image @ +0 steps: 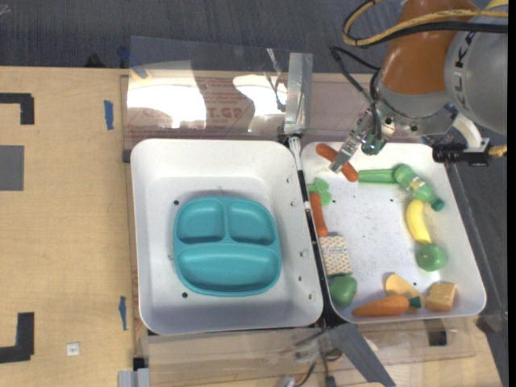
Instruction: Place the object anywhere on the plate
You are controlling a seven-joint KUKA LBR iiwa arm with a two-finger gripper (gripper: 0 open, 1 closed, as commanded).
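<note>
Camera view, top to bottom:

Arm: grey with the orange band, reaches in over the right bin's (472,256) far right corner.

Gripper: the gripper (348,158) hangs low over the right bin's far left corner, fingers narrow and pinched on a small orange carrot (336,160).

Object: that small orange carrot sits tilted between the fingertips, near the far rim, can't tell if it's lifted off the floor or touching it.

Plate: the teal plate (228,244), three compartments, sits in the middle of the left bin (153,184), well apart from the gripper.

Other stuff in the right bin: green cucumber (385,176) just beside the gripper, banana (417,220) toward the right edge, long carrot (385,305) along the near edge, wrapped snack bar (334,254) by the left wall.
</note>
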